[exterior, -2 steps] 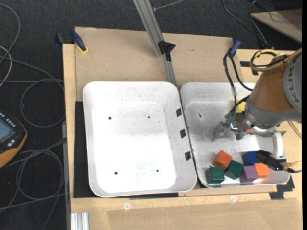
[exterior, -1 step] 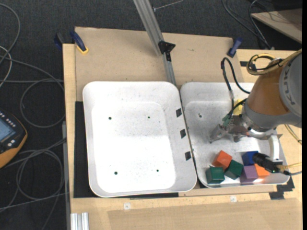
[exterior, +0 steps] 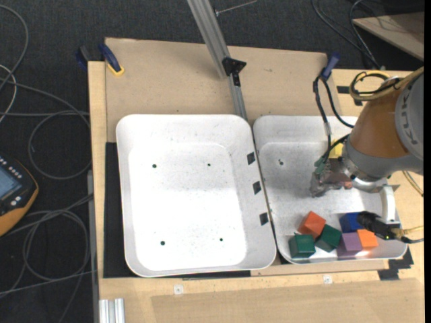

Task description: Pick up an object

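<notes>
Left shallow white plastic bin (exterior: 138,180): bare floor. Right shallow white plastic bin (exterior: 283,136): all blocks sit bunched in its near corner. From left: dark green cube (exterior: 302,245), orange-red cube (exterior: 312,223) behind it, second green block (exterior: 329,237), purple block (exterior: 349,245), blue block (exterior: 350,222), small orange block (exterior: 368,238).

Two-finger gripper (exterior: 322,182) hangs low over bare bin floor, near the cluster's far side, apart from every block. Nothing seen in it; open or closed, cannot tell.

Likeliest target, by judgement: orange-red cube, nearest the tool and sitting highest. It is near-cubic, no real long axis; turned corner-on to the bin walls.

To do it well: shift toward the near wall, centre over the cube, rotate wrist to square with its flat faces, avoid clipping the touching green neighbours.
</notes>
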